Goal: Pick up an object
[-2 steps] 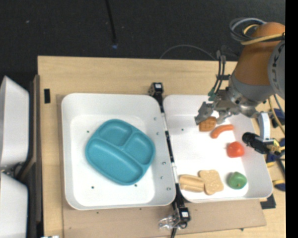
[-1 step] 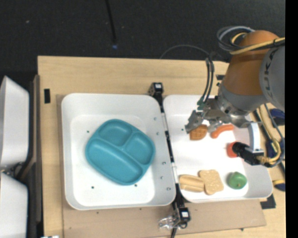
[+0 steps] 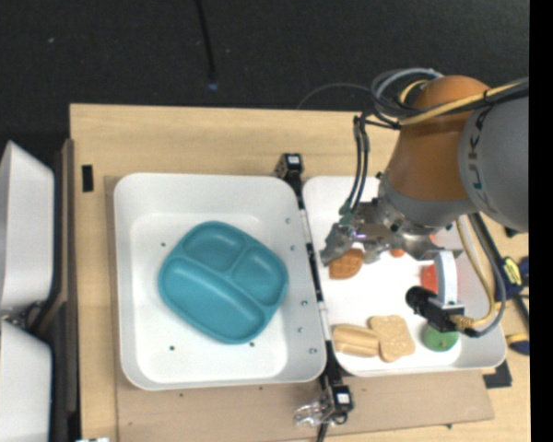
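Left bin [image 3: 129, 247]: teal plate [image 3: 223, 281]. Right bin [image 3: 387, 362]: toast [image 3: 392, 336], bun [image 3: 355, 341]. Gripper [image 3: 343, 247] state unclear.

Robotics lab: bench [image 3: 212, 132] w/ white bins [image 3: 129, 274], cabled arm [image 3: 442, 155].

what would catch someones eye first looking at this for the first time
Probably the teal divided plate, lying alone in the middle of the left bin. Next, the grey arm with its orange band, reaching in from the right over the right bin, its gripper low above an orange-brown piece near the bins' divider. Along that bin's near edge lie two tan bread-like pieces and a green item.
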Action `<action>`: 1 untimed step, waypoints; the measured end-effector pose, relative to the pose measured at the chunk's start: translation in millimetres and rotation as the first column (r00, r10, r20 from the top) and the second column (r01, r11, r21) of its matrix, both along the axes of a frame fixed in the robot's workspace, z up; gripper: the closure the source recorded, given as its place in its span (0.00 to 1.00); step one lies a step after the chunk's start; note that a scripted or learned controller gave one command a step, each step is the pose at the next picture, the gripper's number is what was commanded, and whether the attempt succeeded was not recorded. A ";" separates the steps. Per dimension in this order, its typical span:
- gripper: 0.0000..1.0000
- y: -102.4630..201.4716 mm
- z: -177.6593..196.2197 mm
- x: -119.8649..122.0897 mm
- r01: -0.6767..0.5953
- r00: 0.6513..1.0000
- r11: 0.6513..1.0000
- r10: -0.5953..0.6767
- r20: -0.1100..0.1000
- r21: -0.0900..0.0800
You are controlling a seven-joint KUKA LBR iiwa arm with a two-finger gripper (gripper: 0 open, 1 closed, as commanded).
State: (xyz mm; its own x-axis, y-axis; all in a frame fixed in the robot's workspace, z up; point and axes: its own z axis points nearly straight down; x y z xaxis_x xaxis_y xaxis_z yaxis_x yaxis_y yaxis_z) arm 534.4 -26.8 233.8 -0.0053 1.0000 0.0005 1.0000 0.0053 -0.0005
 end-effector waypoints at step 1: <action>1.00 45.0 11.8 -17.2 -0.002 1.000 1.000 0.002 0.000 0.002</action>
State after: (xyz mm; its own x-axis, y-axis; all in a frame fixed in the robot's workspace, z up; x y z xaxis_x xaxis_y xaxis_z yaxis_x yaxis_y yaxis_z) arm 517.2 18.2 245.5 -0.0078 1.0000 0.0024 1.0000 0.0078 0.0000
